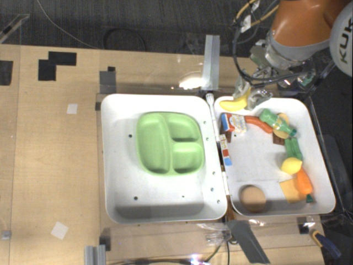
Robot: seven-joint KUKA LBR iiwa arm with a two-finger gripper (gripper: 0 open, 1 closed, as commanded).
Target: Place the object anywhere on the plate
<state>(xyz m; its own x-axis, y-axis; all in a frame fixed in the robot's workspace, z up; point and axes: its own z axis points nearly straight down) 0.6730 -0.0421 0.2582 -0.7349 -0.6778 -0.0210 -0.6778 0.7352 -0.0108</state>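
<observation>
Brown ball (253,197) hugs the right bin's (320,148) near rim; fingers (243,96) clamp a banana (234,105) above its far rim.

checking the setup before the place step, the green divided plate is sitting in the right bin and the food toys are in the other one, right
Not quite. The camera view shows the green divided plate in the left bin, and the food toys lie in the right bin.

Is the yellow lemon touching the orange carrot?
Touching. The camera view shows the lemon sitting right against the top end of the carrot in the right bin, with no white bin floor between them.
</observation>
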